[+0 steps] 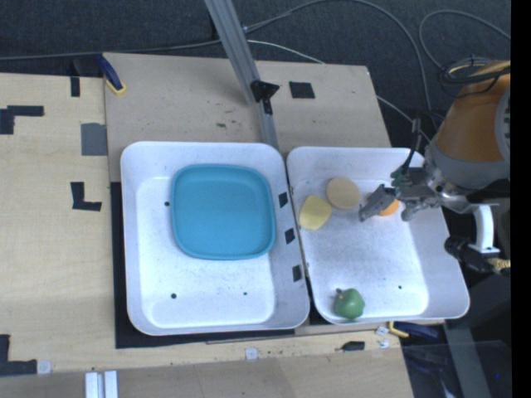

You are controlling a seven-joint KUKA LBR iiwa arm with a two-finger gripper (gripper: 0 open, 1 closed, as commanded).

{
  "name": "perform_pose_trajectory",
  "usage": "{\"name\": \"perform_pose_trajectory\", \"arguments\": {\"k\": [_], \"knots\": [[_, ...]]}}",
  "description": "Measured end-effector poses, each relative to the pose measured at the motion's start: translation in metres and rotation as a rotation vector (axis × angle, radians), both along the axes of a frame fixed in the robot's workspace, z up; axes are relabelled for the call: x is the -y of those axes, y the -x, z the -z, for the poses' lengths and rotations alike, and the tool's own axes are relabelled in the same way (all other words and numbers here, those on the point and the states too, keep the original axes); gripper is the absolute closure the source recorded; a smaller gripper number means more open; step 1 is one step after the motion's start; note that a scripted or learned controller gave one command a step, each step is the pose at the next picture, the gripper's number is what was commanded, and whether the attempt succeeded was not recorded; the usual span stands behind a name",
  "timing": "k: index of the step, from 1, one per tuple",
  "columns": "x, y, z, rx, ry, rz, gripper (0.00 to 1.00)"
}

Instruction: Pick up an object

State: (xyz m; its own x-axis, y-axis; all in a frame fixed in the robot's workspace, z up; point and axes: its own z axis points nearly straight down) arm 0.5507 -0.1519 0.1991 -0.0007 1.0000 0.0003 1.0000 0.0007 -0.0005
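Small orange object (387, 208), round-ish, sits in the right white bin (415, 305), upper right part, right at the gripper (392, 204). Left to right we see: blue square plastic plate (222, 211) in the left white bin (149, 305), pale yellow piece (314, 213), tan round disc (342, 193), then the orange one. Fingers spread apart, straddling it, not clamped. We judge it lies between the jaws. Green pepper-like toy (349, 303) lower centre, well apart.

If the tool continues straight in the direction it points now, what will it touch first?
The tool points toward the view's left. First in that line, probably, is the tan round object, with the yellow object just beyond. Its height above them is unclear.
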Motion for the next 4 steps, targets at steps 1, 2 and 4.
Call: {"name": "perform_pose_trajectory", "arguments": {"k": [1,2,4], "knots": [[0.000,0.010,0.056,-0.004,0.000,0.000,0.00],[0.000,0.011,0.107,-0.002,0.000,0.000,0.00],[-0.001,0.012,0.054,0.003,0.001,0.000,1.00]]}}
